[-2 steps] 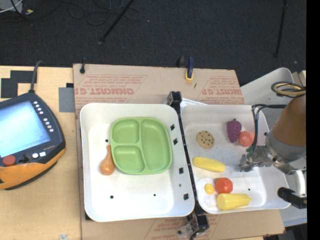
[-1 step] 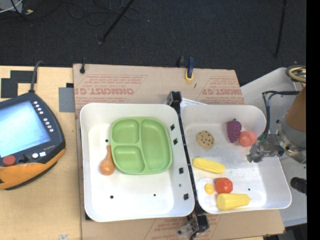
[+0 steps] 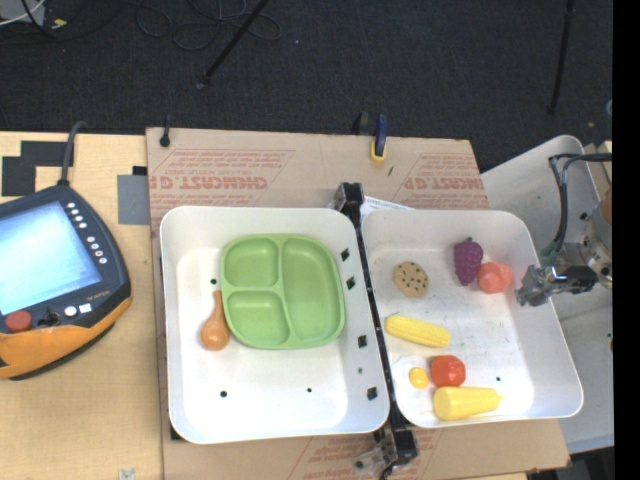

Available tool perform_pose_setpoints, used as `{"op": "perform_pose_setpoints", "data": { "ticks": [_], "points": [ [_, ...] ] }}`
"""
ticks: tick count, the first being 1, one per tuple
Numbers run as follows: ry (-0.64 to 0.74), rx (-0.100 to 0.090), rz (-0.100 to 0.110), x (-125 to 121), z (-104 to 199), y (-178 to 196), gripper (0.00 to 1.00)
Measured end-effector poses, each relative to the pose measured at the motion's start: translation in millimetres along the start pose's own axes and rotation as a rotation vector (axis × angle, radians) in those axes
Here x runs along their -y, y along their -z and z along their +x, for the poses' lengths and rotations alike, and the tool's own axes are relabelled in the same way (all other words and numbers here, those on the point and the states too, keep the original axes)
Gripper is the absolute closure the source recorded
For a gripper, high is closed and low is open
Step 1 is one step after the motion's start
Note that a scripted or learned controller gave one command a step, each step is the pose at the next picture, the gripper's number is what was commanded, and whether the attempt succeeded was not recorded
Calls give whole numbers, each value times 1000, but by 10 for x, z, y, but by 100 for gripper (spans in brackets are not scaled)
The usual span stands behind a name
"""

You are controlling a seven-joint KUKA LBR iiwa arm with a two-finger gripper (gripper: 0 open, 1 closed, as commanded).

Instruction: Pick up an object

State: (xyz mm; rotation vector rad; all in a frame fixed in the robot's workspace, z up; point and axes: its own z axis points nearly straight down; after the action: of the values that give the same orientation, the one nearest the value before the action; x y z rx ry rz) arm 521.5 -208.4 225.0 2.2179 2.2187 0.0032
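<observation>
Nothing looks picked up yet: the hand (image 3: 535, 286) sits at the right bin's (image 3: 545, 368) edge, its grip impossible to tell, with the pink ball (image 3: 493, 278) lying just beside it.

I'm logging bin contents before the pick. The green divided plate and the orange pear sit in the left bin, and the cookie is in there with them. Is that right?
Not quite. The camera view shows the green divided plate and the orange pear in the left bin, but the cookie lies in the right bin, near the purple grapes.
</observation>
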Motion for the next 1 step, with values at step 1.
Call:
{"op": "perform_pose_setpoints", "data": {
  "ticks": [1],
  "points": [
    [0,-2,6,1,-8,24,100]
  ]
}}
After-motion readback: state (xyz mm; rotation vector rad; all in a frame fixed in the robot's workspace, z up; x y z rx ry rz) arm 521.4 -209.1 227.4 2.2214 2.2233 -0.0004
